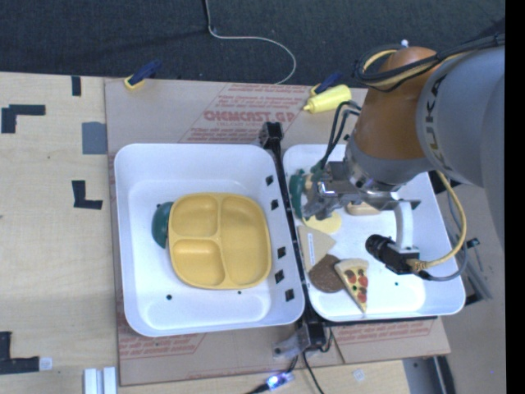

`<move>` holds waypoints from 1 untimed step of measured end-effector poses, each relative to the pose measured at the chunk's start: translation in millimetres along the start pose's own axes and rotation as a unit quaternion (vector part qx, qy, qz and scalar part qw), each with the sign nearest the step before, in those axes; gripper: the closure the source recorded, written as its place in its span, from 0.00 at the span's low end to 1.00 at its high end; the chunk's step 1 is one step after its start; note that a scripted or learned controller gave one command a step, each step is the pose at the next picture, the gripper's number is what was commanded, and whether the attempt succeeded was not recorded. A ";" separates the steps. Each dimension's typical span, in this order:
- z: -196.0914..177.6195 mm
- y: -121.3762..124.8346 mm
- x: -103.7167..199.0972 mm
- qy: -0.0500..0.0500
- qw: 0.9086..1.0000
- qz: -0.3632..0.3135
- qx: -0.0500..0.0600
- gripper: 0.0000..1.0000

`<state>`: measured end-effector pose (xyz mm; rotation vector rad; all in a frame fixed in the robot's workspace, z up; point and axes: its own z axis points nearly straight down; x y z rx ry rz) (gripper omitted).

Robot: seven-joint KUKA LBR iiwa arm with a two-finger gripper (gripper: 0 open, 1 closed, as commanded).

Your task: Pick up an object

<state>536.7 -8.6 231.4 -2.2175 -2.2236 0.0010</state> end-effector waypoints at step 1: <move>2.1 12.1 9.6 0.000 1.000 0.000 0.000 1.00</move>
